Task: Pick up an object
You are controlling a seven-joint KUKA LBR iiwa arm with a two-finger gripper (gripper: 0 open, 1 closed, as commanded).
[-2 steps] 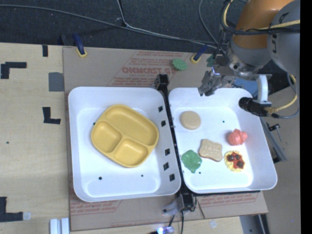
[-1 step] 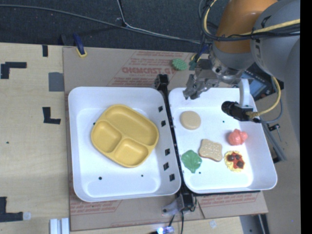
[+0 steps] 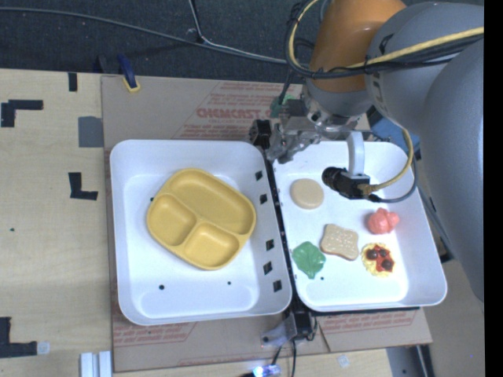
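Fingers: cannot tell whether they are spread or pressed together; the tip is a dark tangle of metal parts seen from above.
Gripper (image 3: pixel 281 144): a blocky grey and black metal head, hanging over the far end of the seam between the two bins, with nothing visible in it.
Arm (image 3: pixel 409 61): smooth grey casing with a glossy rounded orange band (image 3: pixel 354 22) above the wrist, coming in from the right; yellow and black cables loop around it.
Round biscuit (image 3: pixel 307 193): pale cream, flat disc, matte, lying in the right bin nearest the gripper but apart from it.
Toast (image 3: pixel 339 242): tan, roughly square slab with a speckled crust, near the middle of the right bin.
Green piece (image 3: pixel 309 258): leafy, crinkled, lumpy outline, just left of the toast.
Pink piece (image 3: pixel 382 221): soft, knobbly lump, toward the right side.
Yellow piece (image 3: pixel 379 258): small round disc with red and dark spots, just near of the pink piece.
Right bin (image 3: pixel 424 289): shallow, smooth white plastic with rounded corners.
Left bin (image 3: pixel 130 289): same white plastic, touching the right bin along one side.
Tray (image 3: pixel 200 217): yellow, glossy, rounded, split into three compartments, lying tilted in the left bin.
Bench (image 3: pixel 47 234): pale wood with a brown cardboard sheet under the bins.
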